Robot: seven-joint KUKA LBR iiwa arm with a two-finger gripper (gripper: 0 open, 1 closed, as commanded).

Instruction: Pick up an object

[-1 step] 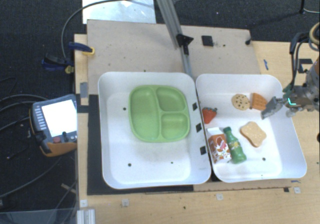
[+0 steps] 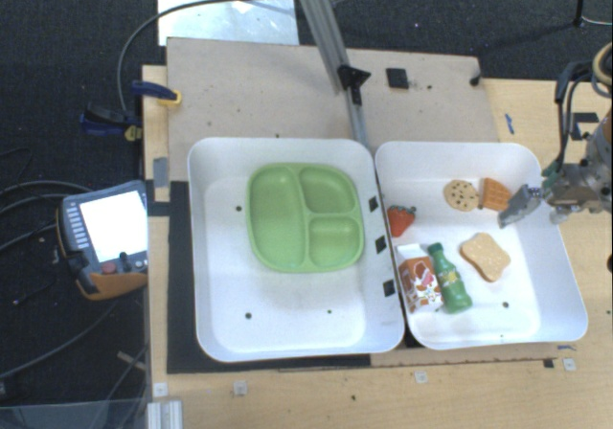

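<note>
The right bin [image 2: 565, 317] holds everything loose, grouped toward its left and middle, with bare white floor along its near edge and far left corner. The end effector [image 2: 517, 207] reaches in over the right rim, hanging just beside the orange cracker [image 2: 495, 193] and above the slice of bread [image 2: 485, 256]; nothing sits between its fingers, and how wide they stand cannot be told. A round cookie [image 2: 461, 194] with dark chips lies touching the cracker's left side. A red strawberry [image 2: 401, 220] sits near the left wall. A green bottle [image 2: 450, 279] lies against a small carton [image 2: 420, 284] with red and white print too small to read. The left bin [image 2: 215, 322] carries a green divided plate [image 2: 306, 217], with open floor around it.
</note>
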